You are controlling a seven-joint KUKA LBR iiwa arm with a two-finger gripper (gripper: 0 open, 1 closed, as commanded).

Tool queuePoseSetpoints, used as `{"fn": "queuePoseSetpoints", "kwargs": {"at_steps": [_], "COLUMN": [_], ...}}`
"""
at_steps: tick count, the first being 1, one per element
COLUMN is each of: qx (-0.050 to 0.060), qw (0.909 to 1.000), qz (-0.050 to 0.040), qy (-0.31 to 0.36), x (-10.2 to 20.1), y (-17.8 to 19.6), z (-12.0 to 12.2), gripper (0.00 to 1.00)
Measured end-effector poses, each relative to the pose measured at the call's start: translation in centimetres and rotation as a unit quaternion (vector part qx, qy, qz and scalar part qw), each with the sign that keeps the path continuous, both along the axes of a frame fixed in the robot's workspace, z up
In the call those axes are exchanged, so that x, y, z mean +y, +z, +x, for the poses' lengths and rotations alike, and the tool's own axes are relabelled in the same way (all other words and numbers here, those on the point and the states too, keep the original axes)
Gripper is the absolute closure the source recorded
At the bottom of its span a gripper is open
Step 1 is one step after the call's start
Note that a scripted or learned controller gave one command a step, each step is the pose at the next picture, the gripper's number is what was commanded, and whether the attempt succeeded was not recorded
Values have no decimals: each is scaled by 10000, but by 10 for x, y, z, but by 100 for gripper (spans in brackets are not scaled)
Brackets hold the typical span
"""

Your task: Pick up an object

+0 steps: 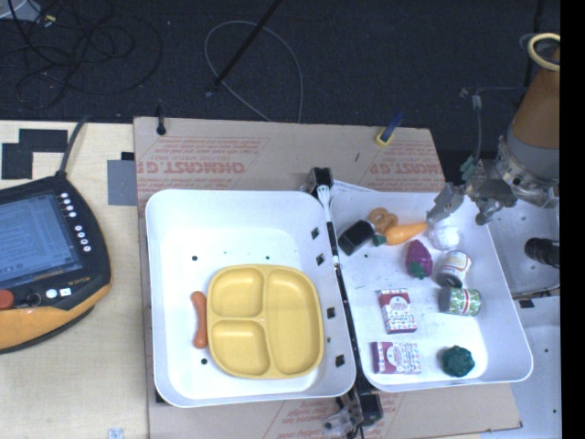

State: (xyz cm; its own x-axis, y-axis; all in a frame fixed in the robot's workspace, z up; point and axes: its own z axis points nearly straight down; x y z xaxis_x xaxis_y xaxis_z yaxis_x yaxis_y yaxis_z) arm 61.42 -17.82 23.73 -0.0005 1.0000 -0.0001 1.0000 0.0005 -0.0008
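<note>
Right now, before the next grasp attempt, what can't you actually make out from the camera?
- End effector, camera view: too small and blurred at the right bin's far edge to tell whether it is open or shut.
- White object below it: washed out against the bin, shape unclear.
- Two red-and-white packets: print too small to read.
- Arm: upper part cut off by the frame's right side.

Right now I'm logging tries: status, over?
Pincer above right bin far edge, nothing visibly held. White object just below. Carrot, purple item crowd it.
</note>
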Motion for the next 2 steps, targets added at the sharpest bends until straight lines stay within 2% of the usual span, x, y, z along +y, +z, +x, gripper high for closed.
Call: {"fn": "queuePoseSetpoints", "kwargs": {"at_steps": [1,2], "qx": [19,4], "qw": [10000,10000], "qz": [8,2], "qy": [5,21], "x": [8,7], "y": [-92,-149], "z": [-10,13], "gripper": [0,0]}}
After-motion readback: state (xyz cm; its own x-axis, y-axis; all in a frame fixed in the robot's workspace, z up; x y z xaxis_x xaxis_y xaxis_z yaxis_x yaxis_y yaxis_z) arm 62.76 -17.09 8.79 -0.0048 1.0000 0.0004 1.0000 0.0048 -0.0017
